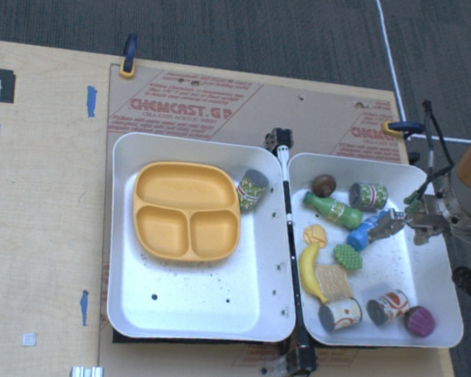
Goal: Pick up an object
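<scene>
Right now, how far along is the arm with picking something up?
Done: the gripper has reached into the right bin, near the blue object and green bottle. In hand: nothing visible between its fingers. Left: the grasp and lift. The banana, cans and purple ball lie in the bin.

A robotics test bench in what looks like a lab: a pale wooden tabletop marked with black and blue tape sits on grey carpet, with a printed cardboard sheet clamped to it. Two shallow white bins sit side by side, one holding a yellow divided tray, the other a scatter of toy food and small cans. Cables trail across the floor and bench edge.
</scene>
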Available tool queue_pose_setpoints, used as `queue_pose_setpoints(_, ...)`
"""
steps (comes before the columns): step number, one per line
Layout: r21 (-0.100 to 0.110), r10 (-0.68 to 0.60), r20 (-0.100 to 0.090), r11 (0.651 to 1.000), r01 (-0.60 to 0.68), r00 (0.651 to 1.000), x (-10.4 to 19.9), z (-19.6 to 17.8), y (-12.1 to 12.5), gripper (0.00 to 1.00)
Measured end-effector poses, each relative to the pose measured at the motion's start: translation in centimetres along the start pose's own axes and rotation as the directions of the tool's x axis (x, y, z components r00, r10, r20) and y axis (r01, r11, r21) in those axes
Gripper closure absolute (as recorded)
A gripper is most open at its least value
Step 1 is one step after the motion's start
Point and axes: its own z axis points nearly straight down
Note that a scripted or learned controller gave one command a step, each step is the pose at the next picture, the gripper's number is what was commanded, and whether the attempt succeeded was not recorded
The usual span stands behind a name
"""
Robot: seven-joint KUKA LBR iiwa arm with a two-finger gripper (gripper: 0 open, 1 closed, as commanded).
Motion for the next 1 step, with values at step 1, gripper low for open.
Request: queue_pose_setpoints(1,-0.013,0.002,0.002,1.0,-0.001,1.0,0.7,9.12,0.35,0.0)
